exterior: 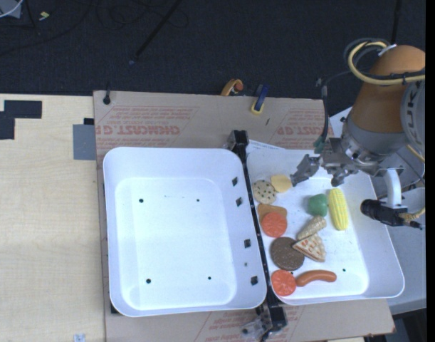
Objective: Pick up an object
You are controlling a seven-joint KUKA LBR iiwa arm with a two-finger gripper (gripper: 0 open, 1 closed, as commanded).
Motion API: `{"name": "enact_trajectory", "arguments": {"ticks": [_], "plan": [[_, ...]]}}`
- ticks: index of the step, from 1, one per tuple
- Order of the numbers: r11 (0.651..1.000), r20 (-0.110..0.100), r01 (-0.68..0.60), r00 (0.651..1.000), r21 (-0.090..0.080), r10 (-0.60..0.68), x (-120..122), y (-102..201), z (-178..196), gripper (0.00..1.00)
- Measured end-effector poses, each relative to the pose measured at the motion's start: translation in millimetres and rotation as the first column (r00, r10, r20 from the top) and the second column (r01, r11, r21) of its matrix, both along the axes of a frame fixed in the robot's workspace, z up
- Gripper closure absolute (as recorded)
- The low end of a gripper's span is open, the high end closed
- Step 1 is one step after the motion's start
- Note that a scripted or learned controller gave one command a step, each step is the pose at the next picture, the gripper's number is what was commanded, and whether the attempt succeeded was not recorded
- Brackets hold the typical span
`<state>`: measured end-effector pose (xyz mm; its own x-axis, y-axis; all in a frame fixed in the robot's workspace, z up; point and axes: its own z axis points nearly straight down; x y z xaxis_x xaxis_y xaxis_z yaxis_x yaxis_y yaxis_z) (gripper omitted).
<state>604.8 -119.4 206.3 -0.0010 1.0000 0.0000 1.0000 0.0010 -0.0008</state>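
pincer (320, 172): spread apart, grasping nothing, above right bin (381, 262)
green ball (317, 204): just below pincer
corn (338, 209): below-right
cookie (264, 190): left

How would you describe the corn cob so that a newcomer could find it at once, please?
Look in the right-hand bin, toward its far right side. The corn cob lies just right of the green ball. It is the only long, bright yellow piece there.

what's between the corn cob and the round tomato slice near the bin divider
In the camera view, the green ball sits between the corn cob and the tomato slice, just left of the cob.
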Motion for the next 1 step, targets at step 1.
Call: {"name": "enact_trajectory", "arguments": {"ticks": [1], "plan": [[1.0, -0.002, 0.005, 1.0, 0.004, -0.005, -28.5, 24.7, -123.0, 0.0]]}}
